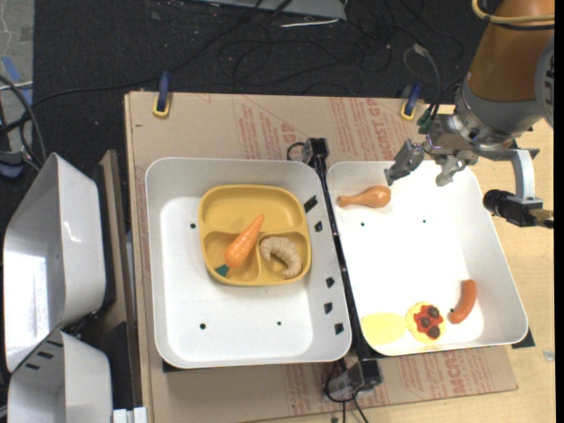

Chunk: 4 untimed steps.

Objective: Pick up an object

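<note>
drumstick (365, 199) lies in the right bin (493, 263), near its far left corner, long axis running left-right — thin end leftward. hand (421, 167) hovers just right of it and further back, fingers spread apart, nothing between them; i judge drumstick the nearest target.

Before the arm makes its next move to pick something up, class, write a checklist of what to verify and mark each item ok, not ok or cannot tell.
1. Pincer open, nothing between its fingers: ok.
2. A target close by: ok, the drumstick lies in the right bin, just below and left of the pincer.
3. Drumstick free of neighbours: ok, nothing touches it.
4. Pincer lined up over the drumstick: not ok, it sits off to one side.
5. Height of pincer above the bin floor: cannot tell.
6. Other pieces out of the way: ok, the sausage lies at the bin's near end.
</note>
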### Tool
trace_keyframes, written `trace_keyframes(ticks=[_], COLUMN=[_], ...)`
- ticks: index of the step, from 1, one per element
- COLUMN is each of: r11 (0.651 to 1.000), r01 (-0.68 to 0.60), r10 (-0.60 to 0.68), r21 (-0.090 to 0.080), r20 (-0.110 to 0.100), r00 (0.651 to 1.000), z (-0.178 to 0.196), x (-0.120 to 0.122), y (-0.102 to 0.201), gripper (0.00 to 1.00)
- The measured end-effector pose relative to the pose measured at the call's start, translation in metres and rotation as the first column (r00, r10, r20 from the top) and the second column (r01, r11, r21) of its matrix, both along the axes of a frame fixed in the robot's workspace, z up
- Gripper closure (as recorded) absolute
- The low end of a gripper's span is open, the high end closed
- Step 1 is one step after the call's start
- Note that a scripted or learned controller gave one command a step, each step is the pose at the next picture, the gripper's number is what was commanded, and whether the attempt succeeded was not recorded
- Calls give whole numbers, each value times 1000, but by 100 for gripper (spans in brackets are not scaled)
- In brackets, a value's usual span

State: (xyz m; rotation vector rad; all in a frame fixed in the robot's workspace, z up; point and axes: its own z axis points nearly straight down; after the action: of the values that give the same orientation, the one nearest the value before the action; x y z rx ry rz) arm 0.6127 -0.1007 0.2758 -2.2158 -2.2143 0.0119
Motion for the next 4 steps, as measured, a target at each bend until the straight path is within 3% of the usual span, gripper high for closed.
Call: trace_keyframes(ticks=[1,4], r11=[1000,1000], r01=[-2,0], r10=[2,0], r21=[-1,-1], r20=[11,8], r00=[1000,1000], z=[7,-174], x=[2,5], y=[0,2], gripper=[0,0])
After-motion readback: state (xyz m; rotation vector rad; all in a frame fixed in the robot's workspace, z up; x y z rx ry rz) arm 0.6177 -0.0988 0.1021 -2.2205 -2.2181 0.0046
